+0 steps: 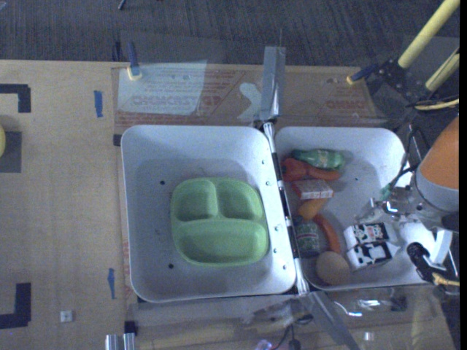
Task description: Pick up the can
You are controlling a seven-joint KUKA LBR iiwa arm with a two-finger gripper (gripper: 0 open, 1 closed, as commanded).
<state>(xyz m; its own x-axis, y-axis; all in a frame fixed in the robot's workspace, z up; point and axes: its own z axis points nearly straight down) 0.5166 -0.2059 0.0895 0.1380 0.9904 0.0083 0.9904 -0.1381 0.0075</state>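
Broadly, two shallow white bins sit side by side on the worktop (58,217), filling the middle and right of the frame. The left bin (142,159) holds a single green divided plate (217,220), lying flat a little right of the bin's centre, with two small compartments toward the top of the frame and one wide one below. The right bin (372,148) holds a cluster along its left wall: a green leafy piece (319,157) at the top, an orange-red piece (310,171) just under it, a small red-and-white box (315,189) below that, then a yellow-orange piece (309,208) and an orange carrot-like piece (330,232). The can (307,237), dark green with a label, lies low against that left wall, touching the carrot-like piece; its long axis appears to run roughly up and down the frame, though which end is the top cannot be told. A tan round item (333,267) rests at the bin's lower edge, beside a black-and-white carton (371,243). The tool (387,204) hangs at the bin's right side, just above the carton and well apart from the can; whether it is apart or together cannot be told.
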